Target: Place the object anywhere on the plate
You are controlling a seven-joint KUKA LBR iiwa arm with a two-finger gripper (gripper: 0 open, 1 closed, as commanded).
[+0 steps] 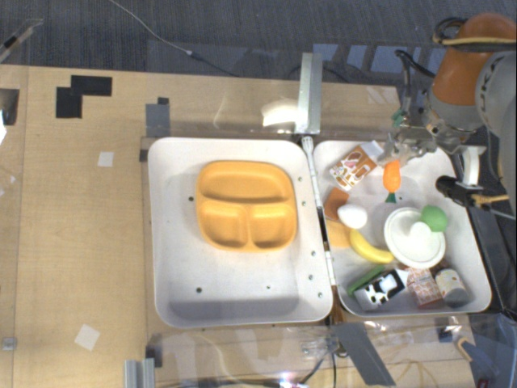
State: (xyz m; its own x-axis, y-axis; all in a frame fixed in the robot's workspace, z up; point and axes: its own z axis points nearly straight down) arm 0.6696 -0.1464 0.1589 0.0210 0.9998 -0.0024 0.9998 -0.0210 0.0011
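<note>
Carrot [391,176] hangs upright, pinched at its top between the fingers [396,155] above the right bin [477,293]

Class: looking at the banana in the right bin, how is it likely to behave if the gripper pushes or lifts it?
The banana is curved, so a push would probably spin it, not roll it. It lies against the white bowl, which could block sliding. Its smooth skin may slip.

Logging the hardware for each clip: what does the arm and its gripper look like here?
The arm is grey with a rounded orange section above the wrist. Black cables loop around that orange part. The gripper is a small head of grey and pale metal parts with a tiny green spot on its side. A black fitting juts out lower on the arm.
</note>
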